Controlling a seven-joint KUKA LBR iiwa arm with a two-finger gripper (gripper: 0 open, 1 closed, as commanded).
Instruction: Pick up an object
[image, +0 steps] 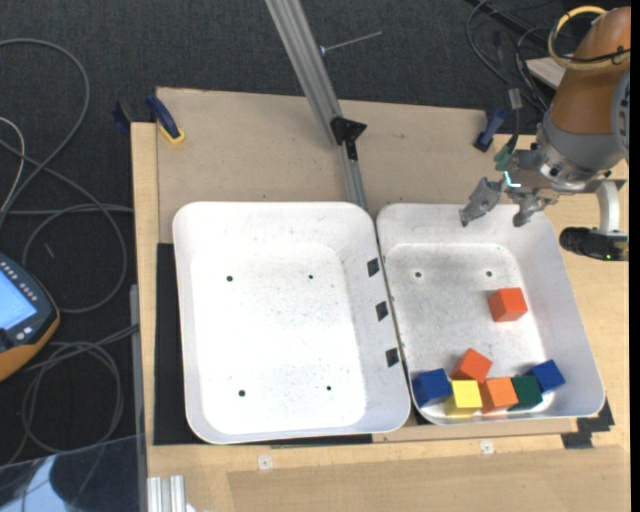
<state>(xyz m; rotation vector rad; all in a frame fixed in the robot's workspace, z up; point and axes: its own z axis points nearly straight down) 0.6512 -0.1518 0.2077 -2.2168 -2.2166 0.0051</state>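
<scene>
The tabletop (250, 150) is light brown wood. Around it the floor (60, 110) is dark grey carpet, with thin black cables (40, 200) curling over it on the left. A grey metal pole (315, 90) slants down across the tabletop from the top. Blue clamps (165, 118) grip the far corners. The light is bright and even.

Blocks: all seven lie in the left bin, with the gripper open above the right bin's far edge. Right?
Not quite. The camera view shows the blocks in the right bin, not the left bin. The gripper is open above the right bin's far edge.
</scene>
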